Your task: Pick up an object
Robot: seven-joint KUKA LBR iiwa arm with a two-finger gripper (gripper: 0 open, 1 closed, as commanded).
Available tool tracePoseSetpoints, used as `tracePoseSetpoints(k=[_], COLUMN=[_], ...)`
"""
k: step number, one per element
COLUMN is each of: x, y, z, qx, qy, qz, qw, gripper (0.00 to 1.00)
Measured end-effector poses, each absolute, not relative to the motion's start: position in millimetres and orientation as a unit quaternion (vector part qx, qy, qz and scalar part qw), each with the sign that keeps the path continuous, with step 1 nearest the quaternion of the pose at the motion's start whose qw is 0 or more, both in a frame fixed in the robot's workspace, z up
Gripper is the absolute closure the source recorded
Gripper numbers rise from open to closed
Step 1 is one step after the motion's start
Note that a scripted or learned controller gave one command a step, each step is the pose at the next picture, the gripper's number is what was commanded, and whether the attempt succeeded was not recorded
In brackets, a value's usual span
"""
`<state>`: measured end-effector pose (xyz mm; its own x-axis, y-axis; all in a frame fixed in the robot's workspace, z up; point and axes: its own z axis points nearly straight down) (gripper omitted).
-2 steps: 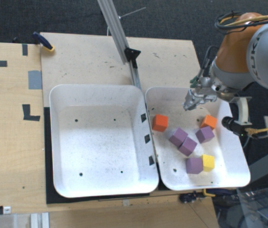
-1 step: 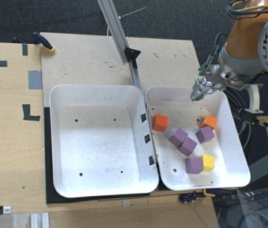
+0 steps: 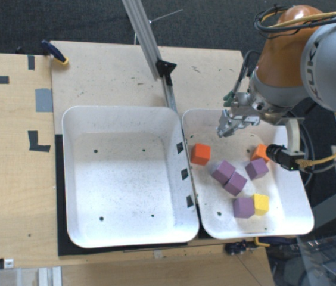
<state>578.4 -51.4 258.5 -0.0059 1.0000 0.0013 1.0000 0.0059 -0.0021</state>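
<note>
the bench (image 3: 13,159) is pale wood with grey tape marks at nine o'clock, and a lighter board (image 3: 108,76) lies under the bins; dark carpet (image 3: 67,11) fills the twelve o'clock side. a small blue and yellow tool (image 3: 55,52) lies on the board at about ten o'clock. a slanted metal rail (image 3: 147,34) runs down from twelve o'clock to the seam between the bins.

the left bin (image 3: 84,219) is white and speckled with dark dust. the right bin (image 3: 293,219) holds the blocks: an orange block (image 3: 201,154) near its nine o'clock side, two purple blocks (image 3: 229,178) touching each other at the middle, another purple block (image 3: 257,168) toward three o'clock, a purple block (image 3: 243,207) touching a yellow block (image 3: 261,204) at five o'clock, and a second orange block (image 3: 260,153) partly hidden by a black part of the arm.

the arm (image 3: 302,52), grey with an orange band, reaches in from two o'clock. its gripper (image 3: 226,130) hangs over the right bin's twelve o'clock end, above bare floor, up and to the right of the first orange block. nothing shows between its tips; how far apart they stand i cannot tell.
</note>
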Motion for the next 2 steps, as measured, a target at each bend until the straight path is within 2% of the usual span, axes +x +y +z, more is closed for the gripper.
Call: tracePoseSetpoints(k=[2], x=[556.2], y=[57], z=[252], qx=[-0.705], qy=[-0.709], qz=[0.0005], qw=[0.001], gripper=[1.0])
